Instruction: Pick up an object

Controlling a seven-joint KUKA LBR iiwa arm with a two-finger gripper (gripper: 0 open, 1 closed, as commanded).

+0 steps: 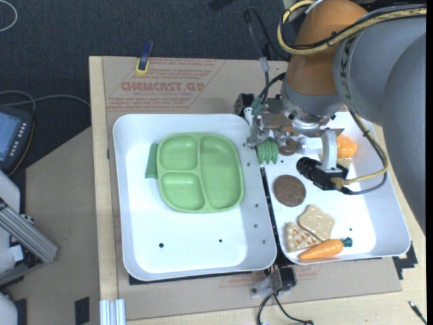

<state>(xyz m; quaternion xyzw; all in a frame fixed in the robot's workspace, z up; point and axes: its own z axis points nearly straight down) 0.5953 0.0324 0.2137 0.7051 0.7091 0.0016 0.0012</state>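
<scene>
Left bin roomy, right bin crowded

Bare floor rings the green tray [200, 171]; cookie [289, 190], crackers [308, 225] and carrot [323, 249] crowd the right bin [379, 215].

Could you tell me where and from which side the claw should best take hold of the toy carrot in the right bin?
Probably across the orange body of the carrot, coming from straight above. It lies flat and slender near the bin's front wall, beside the waffle.
</scene>
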